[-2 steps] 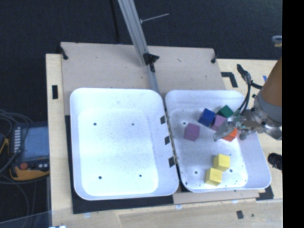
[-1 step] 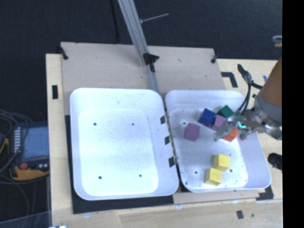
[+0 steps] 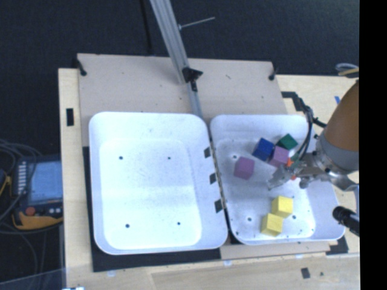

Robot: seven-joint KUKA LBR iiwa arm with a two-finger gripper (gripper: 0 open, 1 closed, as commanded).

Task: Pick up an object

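The right bin [image 3: 254, 234] holds several small cubes. A blue cube [image 3: 263, 149], a green cube [image 3: 287, 142] and a purple cube [image 3: 280, 156] cluster at the back, and another purple cube [image 3: 243, 167] lies to their left. Two yellow cubes [image 3: 282, 206] [image 3: 272, 224] sit near the front. My gripper [image 3: 286, 182] hangs over the middle of this bin, between the purple cube at the back and the upper yellow cube. It is open, with nothing between its fingers.
The left bin [image 3: 100, 132] stands beside the right one, with a row of clips [image 3: 213, 177] along the shared edge. A slanted metal rail [image 3: 172, 35] rises behind the bins. A device with cables [image 3: 39, 189] lies at the far left.
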